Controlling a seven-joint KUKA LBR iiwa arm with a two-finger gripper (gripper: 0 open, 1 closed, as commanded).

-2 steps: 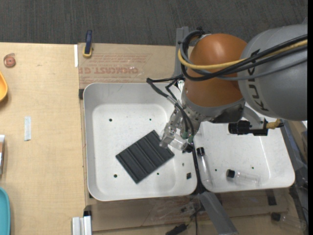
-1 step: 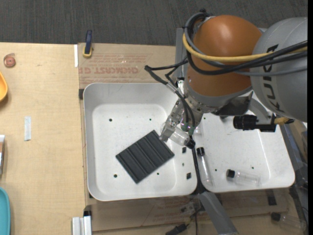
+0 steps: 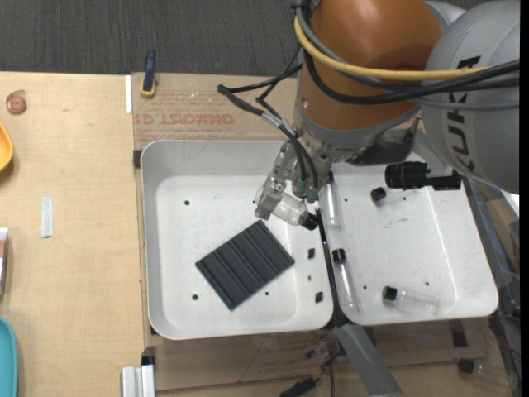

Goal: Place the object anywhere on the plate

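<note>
Overhead view of my bench point(image 3: 74, 180), read from left to right.

At the far left I see an orange rim point(image 3: 4, 149) and a teal edge point(image 3: 7, 362) on the wood. Next comes the left bin point(image 3: 161, 246), which holds a dark ribbed plate point(image 3: 245, 264) lying flat and turned at an angle. Just above the plate's upper right corner hangs the gripper point(image 3: 277, 203); whether the fingers are spread or pinching anything I cannot tell. The right bin point(image 3: 471, 255) holds a clear tube point(image 3: 409, 299) lying near its front edge and a small black cap point(image 3: 378, 194) near its back, both well apart from the plate.
</note>
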